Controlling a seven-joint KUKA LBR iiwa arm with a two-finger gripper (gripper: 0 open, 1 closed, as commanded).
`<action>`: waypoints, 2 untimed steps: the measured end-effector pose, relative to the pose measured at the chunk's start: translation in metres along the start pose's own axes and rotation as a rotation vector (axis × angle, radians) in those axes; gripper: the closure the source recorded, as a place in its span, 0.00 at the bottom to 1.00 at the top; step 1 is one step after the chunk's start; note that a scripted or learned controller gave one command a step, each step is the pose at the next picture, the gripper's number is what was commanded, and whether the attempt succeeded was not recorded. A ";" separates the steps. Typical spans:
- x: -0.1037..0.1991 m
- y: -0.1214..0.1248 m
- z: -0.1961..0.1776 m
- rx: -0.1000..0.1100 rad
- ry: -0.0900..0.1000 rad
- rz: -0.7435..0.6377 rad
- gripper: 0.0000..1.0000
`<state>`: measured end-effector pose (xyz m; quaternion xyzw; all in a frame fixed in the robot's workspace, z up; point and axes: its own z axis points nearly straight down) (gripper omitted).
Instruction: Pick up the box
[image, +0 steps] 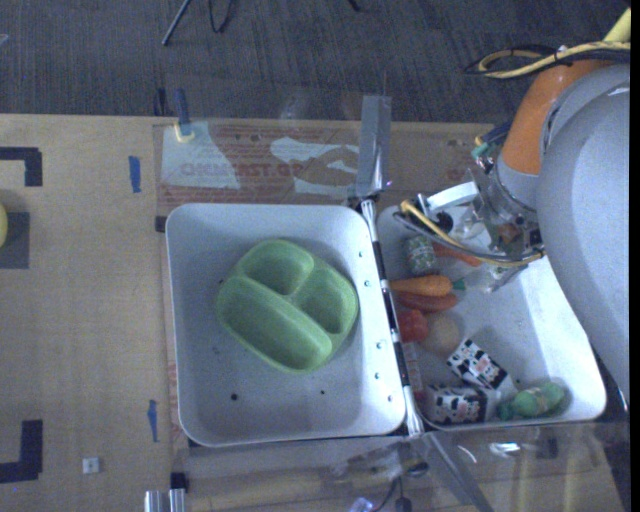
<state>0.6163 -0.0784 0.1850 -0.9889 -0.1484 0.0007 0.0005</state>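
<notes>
Two small black-and-white patterned boxes lie in the right bin (560, 330), near its front. One box (476, 363) is tilted, and the other box (458, 404) lies just below it by the front wall. My gripper (497, 238) hangs over the back part of the right bin, with cables looped around the wrist. It is well behind both boxes and apart from them. Nothing shows held in it.
A carrot (425, 287), a red piece (411, 323), a beige round item (443, 331) and a dark green item (420, 254) lie along the right bin's left side. A green toy (535, 400) sits at the front right. The left bin (200, 380) holds a green divided plate (287, 303).
</notes>
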 end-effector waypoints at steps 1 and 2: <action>0.010 0.024 0.090 0.002 -0.001 -0.111 0.00; 0.029 0.050 0.094 0.004 -0.002 -0.126 0.00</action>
